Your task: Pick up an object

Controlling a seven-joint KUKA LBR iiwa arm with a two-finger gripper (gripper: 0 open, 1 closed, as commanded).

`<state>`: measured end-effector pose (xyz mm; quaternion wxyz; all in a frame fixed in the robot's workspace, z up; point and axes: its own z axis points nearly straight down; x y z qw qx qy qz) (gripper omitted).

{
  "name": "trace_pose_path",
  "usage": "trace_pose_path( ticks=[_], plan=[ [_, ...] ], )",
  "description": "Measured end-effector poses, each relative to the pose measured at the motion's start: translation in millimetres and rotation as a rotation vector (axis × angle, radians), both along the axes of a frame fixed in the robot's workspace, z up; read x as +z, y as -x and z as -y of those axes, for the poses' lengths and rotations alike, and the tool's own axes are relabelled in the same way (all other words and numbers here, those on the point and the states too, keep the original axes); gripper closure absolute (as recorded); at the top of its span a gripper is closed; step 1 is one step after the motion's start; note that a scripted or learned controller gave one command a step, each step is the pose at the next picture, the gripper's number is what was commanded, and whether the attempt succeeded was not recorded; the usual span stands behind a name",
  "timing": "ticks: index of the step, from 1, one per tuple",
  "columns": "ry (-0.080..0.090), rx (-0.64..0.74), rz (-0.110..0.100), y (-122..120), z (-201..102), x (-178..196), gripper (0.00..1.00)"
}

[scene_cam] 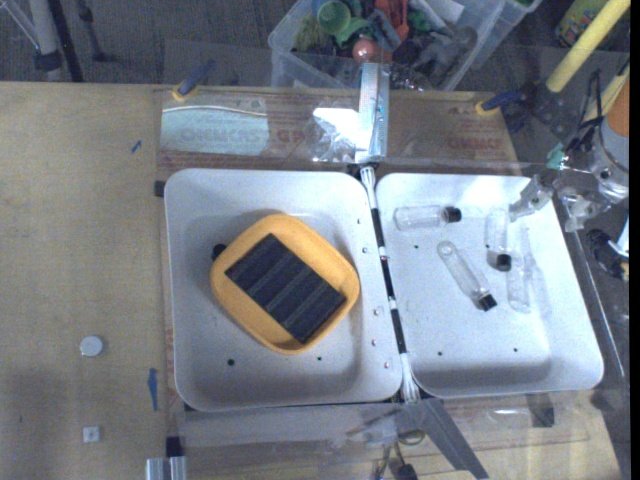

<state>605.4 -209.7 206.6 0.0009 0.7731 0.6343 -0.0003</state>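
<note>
Clear vials (465, 273) in right bin (570, 368); arm at right edge, fingers (530, 196) state unclear.

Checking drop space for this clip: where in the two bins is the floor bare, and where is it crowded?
Right bin: bare along the near floor, below the clear vials; vials crowd its far half. Left bin: the yellow tray fills the middle, leaving narrow margins by the walls.

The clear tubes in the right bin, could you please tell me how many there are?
4, though overlap may hide more: top tube, slanted middle tube, upright tube, and rightmost tube.
</note>
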Motion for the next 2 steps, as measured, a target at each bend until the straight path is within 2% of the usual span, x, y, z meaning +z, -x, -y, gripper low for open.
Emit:
trace_pose_path(
  ticks=[1,2],
  plan=[
    [-0.005,0.007,0.005,1.6,-8.3,-109.5,0.00],
    [-0.001,0.010,0.004,1.4,-8.2,-100.2,1.00]
  ],
)
